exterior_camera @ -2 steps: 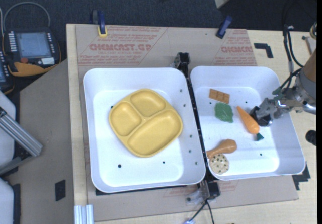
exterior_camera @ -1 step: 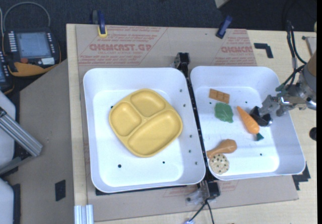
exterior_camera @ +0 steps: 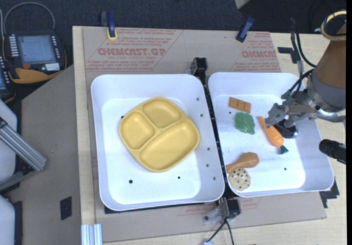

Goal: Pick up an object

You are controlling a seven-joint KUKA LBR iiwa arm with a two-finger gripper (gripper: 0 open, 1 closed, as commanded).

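Observation:
The right bin [exterior_camera: 264,183] holds several toy foods. A brown cracker [exterior_camera: 240,104] lies at the back, with a green broccoli piece [exterior_camera: 245,123] just in front of it. An orange carrot [exterior_camera: 271,133] lies to the right of the broccoli. Near the front sit a tan drumstick [exterior_camera: 242,161] and a speckled cookie [exterior_camera: 240,179]. My gripper [exterior_camera: 284,118] hangs over the right bin, directly above the carrot's far end, its dark fingers pointing down to the left.
The left bin [exterior_camera: 110,145] carries a yellow divided plate [exterior_camera: 159,133] in its middle. A black clamp [exterior_camera: 198,66] sits between the bins at the back. The grey arm [exterior_camera: 330,90] reaches in over the right bin's right wall.

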